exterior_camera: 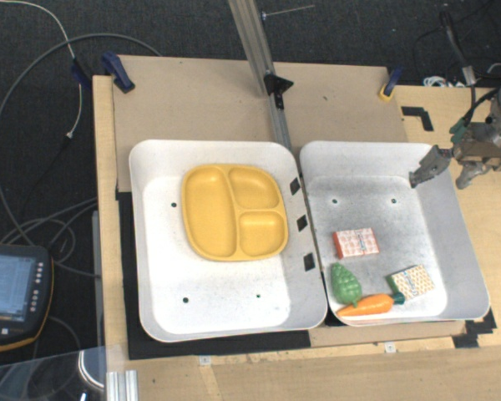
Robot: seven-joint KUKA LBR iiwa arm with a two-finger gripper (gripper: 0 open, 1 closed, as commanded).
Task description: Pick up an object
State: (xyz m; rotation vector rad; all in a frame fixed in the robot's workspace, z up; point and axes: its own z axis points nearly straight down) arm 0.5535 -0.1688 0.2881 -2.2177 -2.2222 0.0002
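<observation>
Two white bins sit on the desk (192, 107); the gripper (447, 170) hovers spread and unladen over the right bin's (451, 249) upper right rim, toys lying near its front.

Two bins side by side on the worktop (234, 98). End effector (445, 169) over the right bin's (384, 182) far right rim. Well to its left, in the left bin (159, 224), a divided tray (234, 211). Nearer the camera than the end effector, in the right bin: carton (355, 242), then broccoli (346, 283), carrot (367, 305) and box (413, 281) along the near wall.
</observation>
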